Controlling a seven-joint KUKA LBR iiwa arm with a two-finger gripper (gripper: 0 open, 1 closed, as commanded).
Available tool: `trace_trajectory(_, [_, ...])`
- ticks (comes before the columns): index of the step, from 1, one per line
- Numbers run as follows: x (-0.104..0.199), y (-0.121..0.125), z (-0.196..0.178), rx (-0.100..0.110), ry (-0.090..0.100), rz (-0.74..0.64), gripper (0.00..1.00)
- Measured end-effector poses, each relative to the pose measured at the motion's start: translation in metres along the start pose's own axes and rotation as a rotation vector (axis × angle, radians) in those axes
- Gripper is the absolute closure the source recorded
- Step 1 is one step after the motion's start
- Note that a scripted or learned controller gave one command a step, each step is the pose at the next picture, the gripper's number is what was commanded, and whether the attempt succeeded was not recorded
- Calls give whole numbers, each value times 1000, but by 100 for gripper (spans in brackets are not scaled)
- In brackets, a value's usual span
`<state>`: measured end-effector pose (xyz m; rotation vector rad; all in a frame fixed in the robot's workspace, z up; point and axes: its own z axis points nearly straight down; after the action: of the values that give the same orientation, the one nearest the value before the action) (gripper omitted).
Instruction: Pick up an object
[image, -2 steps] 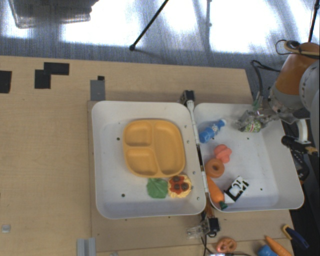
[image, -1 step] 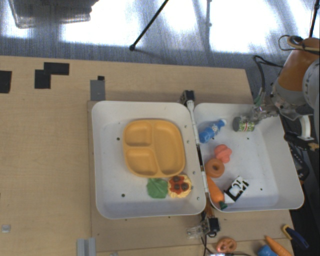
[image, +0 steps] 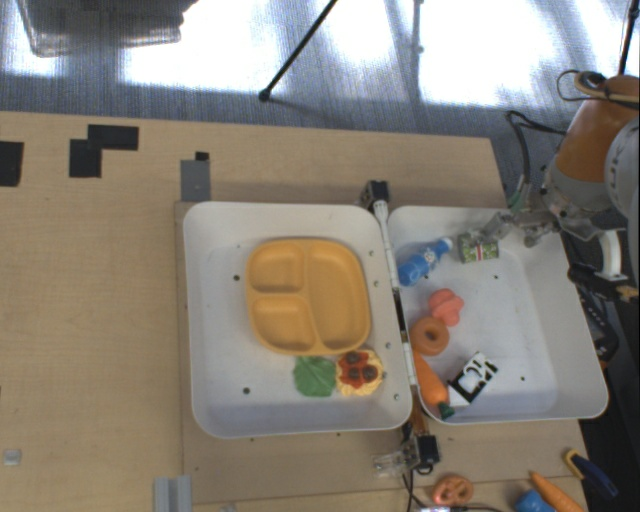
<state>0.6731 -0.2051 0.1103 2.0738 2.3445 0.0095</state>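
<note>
Donut (image: 431, 335) in right bin (image: 540, 300)

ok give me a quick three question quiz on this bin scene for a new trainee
1. True or false: the yellow divided plate lies in the right bin.
2. Which item sits nearest the gripper? A) green-labelled can B) donut C) carrot
3. Fill in: the blue bottle lies in the ___ bin.

Key
1. False; it lies in the left bin.
2. A
3. right
</note>
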Motion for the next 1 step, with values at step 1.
trace_trajectory(1, [24,-33,10,9,4,-169,0])
